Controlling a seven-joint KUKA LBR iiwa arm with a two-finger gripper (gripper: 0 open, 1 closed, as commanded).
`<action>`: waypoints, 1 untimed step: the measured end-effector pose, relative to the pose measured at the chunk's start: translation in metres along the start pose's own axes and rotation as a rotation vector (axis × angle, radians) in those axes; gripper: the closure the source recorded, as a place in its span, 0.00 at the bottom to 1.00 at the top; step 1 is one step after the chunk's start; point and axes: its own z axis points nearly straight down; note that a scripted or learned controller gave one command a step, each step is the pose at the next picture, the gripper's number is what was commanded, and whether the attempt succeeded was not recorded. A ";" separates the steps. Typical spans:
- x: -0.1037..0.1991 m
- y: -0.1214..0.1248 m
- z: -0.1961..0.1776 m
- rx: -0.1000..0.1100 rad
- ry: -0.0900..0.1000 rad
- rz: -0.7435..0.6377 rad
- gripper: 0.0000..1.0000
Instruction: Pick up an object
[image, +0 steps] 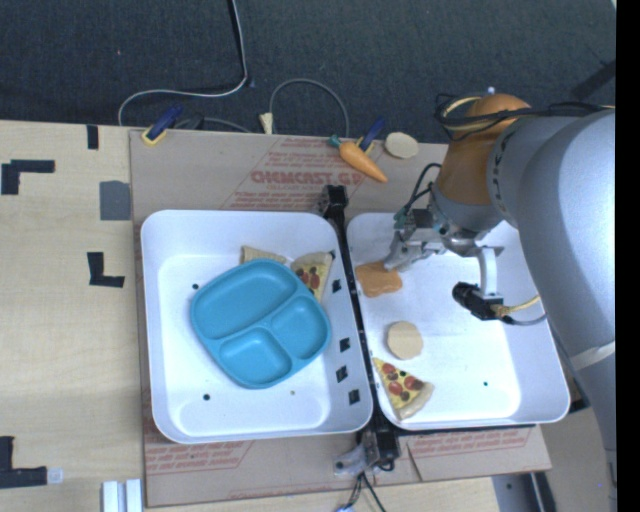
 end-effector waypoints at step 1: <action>-0.004 -0.024 0.008 -0.007 0.007 0.000 1.00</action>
